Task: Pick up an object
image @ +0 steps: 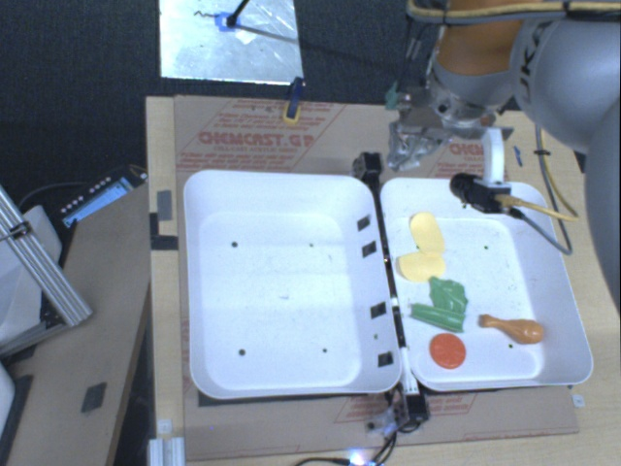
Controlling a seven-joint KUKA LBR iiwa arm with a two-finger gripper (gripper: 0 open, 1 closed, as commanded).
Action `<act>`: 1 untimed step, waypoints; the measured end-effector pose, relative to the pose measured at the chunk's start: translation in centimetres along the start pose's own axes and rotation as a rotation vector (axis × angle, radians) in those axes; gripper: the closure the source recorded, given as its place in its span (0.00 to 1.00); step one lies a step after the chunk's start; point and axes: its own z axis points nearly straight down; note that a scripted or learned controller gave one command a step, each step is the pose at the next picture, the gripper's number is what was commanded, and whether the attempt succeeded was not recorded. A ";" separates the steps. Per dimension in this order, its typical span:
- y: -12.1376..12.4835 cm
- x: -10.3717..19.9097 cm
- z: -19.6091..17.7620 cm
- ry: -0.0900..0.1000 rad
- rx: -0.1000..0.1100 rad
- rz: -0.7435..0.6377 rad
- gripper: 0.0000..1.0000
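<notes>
White plastic forms the right bin (pixel 558 294), in which all pickable items are gathered: two pale yellow pieces (pixel 424 249), a green toy (pixel 442 302), a red disc (pixel 447 350). The metal two-finger gripper (pixel 408 153) is hung beyond this bin's far edge; whether anything is held, or how open it is, cannot be told.

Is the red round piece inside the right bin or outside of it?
Inside. The red round piece lies flat on the floor of the right bin, near its front edge, below the green piece.

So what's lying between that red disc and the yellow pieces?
A green toy, seen in the camera view, sits between the red disc and the yellow pieces in the right bin.
</notes>
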 end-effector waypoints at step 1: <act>0.9 -0.9 -12.5 0.000 -0.031 -0.004 1.00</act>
